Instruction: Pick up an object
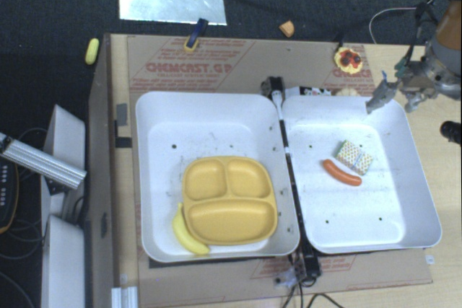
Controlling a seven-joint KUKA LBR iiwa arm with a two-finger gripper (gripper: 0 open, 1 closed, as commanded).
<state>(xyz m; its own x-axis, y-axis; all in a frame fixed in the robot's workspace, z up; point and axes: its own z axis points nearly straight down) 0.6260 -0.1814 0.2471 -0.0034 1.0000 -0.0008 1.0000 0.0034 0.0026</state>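
The grey two-finger pincer [396,94] hangs over the right white plastic bin's [415,209] top corner, fingers spread, gripping nothing. Likely targets, an orange-red toy sausage [341,172] touching a small patterned block [355,156], lie loose mid-bin, so reachable from above, I'd guess.

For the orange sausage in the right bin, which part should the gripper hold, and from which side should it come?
Grip the sausage at its middle, coming straight down from above, fingers closing across its narrow width. It lies flat and slanted on the right bin floor. The patterned block sits close by its upper right end, so the middle or lower left part probably leaves more finger room.
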